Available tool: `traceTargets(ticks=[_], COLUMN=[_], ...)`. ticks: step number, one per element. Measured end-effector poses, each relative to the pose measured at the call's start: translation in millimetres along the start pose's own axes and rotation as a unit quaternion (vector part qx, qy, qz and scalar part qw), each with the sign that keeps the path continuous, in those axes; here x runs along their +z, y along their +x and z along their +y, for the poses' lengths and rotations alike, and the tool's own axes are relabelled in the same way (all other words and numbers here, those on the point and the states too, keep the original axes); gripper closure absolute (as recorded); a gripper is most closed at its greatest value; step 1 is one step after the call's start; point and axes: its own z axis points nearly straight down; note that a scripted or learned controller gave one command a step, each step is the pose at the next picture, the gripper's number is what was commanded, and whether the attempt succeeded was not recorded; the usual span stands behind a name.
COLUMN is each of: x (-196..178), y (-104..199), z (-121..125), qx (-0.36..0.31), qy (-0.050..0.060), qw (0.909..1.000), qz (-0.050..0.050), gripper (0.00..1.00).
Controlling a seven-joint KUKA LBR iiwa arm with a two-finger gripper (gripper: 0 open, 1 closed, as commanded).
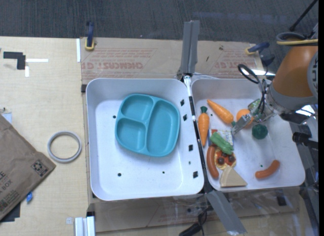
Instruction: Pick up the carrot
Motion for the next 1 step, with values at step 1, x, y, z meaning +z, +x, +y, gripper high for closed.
traceTargets(ticks=[1], x=[-64.8], y=[-25.0], z=[-5.4], qx=[-0.014], qy=[0.001], qw=[0.9999], qz=[0.000], gripper=[0.00])
